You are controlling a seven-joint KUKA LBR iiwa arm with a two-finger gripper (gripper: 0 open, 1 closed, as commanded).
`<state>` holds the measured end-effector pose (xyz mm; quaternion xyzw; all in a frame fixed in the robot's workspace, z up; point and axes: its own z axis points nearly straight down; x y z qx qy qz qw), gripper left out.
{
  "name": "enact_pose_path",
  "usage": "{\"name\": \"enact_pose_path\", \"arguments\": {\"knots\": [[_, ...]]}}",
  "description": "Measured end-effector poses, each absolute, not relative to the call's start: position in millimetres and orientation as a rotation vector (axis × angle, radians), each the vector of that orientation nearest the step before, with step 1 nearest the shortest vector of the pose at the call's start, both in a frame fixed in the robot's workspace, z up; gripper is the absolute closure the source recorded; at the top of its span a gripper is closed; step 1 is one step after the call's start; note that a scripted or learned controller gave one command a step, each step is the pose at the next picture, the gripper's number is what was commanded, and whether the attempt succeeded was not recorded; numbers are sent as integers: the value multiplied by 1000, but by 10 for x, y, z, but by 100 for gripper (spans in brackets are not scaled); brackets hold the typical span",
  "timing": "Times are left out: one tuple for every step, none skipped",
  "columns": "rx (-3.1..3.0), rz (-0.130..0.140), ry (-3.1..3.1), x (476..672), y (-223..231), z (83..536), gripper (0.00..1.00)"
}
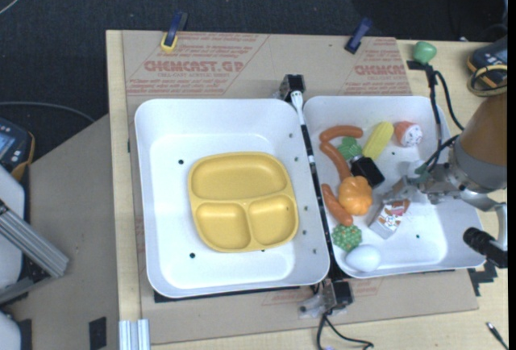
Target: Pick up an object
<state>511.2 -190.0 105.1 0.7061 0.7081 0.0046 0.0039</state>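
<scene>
The right bin [431, 253] holds several toy foods. An orange pumpkin-like piece [355, 195] lies in its left half beside a black block [367, 171]. A small white and red carton [389, 219] lies near the middle. My gripper [401, 193] hangs low over the bin just above and right of that carton, on the grey arm with its orange band [488, 139]. Nothing is visibly held. At the bin's back lie an orange sausage [341, 132], a yellow corn cob [377, 139] and a red and white ball [409, 134].
A green broccoli piece [347, 237] and a white egg [363, 258] sit at the right bin's front left corner. A carrot-like stick [334, 205] lies along its left wall. The left bin [161, 179] holds a yellow divided plate [240, 201]. A black cable [439, 102] crosses the back right.
</scene>
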Motion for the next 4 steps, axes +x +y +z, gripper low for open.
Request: {"name": "enact_pose_path", "arguments": {"knots": [[2207,24,2209,5146,-1905,1176,100],[2215,3,2218,5239,-1928,1645,100],[2216,4,2216,5178,-2009,2177,100],[2217,2,2220,5186,-2012,2255,100]]}}
